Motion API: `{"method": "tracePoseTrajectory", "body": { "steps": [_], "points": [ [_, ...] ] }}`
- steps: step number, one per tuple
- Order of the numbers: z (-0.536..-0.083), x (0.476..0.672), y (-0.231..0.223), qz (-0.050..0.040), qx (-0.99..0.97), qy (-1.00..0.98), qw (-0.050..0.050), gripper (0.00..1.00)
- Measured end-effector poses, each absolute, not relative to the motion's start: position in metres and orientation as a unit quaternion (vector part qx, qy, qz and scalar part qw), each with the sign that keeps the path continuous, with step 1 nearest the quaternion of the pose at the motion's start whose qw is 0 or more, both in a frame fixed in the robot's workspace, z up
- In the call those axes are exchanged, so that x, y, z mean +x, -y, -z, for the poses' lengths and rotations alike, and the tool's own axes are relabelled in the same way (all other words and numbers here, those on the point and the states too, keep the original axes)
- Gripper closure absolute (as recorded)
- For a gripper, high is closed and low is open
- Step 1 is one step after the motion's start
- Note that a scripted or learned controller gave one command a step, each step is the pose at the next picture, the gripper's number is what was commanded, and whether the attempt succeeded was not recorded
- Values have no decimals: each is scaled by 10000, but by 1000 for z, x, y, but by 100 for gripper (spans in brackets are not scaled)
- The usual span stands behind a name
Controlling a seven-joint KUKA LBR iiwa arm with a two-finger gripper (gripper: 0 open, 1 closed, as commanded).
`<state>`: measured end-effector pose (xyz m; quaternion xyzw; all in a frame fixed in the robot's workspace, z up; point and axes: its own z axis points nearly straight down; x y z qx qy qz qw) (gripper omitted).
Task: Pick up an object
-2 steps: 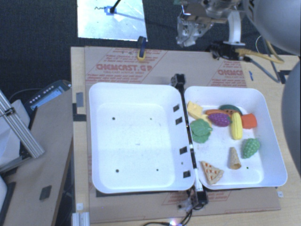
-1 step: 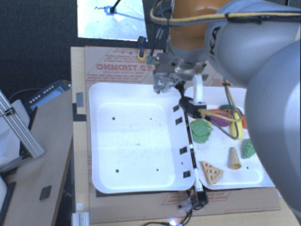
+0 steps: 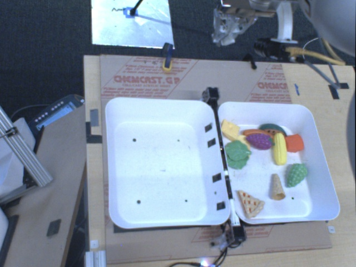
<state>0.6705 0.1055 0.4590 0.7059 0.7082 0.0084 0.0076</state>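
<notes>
Below and right of tool [image 3: 227, 29], in right bin [image 3: 325, 149]: toy foods, banana [image 3: 280, 149] upright on long axis | tool high above bench [image 3: 183, 74], well apart, carrying nothing | finger spread: cannot tell

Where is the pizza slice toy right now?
The pizza slice lies in the right bin, near its front-left corner, beside the ice cream cone.
</notes>
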Motion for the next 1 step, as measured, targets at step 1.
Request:
{"method": "tracePoseTrajectory", "body": {
  "steps": [1],
  "points": [
    [-357,652,-195,14,7033,-7109,-24,100]
  ]
}}
